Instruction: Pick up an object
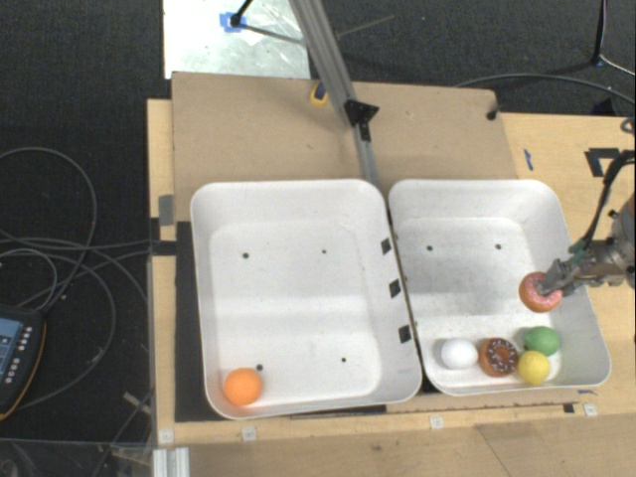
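Note:
My gripper (555, 283) reaches in from the right edge, over the right side of the right bin (467, 207). A pink frosted donut (538, 293) sits tilted between its dark fingers, and the gripper is shut on it. The donut hangs just above the bin's right wall. Below it, in the bin's front right corner, lie a white ball (458, 354), a chocolate donut with sprinkles (498, 357), a green ball (543, 341) and a yellow ball (534, 368). An orange ball (242, 387) rests in the front left corner of the left bin (288, 195).
A grey pole (328, 48) slants down from the top to the gap between the bins. Black clips (395, 287) mark the shared rims. Cables and a handheld pendant (15, 351) lie on the floor at left.

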`<move>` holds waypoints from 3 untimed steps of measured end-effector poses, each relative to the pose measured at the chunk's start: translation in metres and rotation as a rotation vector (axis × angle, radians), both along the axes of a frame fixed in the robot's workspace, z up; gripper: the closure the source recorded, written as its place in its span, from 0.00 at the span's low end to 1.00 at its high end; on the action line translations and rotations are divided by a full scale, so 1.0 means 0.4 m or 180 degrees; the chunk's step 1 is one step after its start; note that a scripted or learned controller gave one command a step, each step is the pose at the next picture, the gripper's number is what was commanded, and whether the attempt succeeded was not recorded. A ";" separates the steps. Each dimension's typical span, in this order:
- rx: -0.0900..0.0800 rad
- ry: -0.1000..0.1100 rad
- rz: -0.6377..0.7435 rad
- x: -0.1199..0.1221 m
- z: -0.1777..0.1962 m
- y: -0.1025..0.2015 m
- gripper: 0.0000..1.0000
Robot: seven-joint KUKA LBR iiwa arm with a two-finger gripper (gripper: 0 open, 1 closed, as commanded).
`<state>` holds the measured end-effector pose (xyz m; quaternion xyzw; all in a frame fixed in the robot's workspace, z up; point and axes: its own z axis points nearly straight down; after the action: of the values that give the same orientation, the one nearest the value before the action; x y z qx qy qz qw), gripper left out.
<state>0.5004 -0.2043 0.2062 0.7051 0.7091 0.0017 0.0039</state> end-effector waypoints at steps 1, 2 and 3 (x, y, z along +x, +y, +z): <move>0.0015 0.0011 0.0017 0.079 0.025 0.133 1.00; 0.0014 0.0014 0.0016 0.137 0.011 0.242 1.00; 0.0016 0.0016 0.0016 0.175 0.024 0.346 1.00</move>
<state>0.5705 -0.0659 0.2159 0.7033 0.7109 0.0017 0.0004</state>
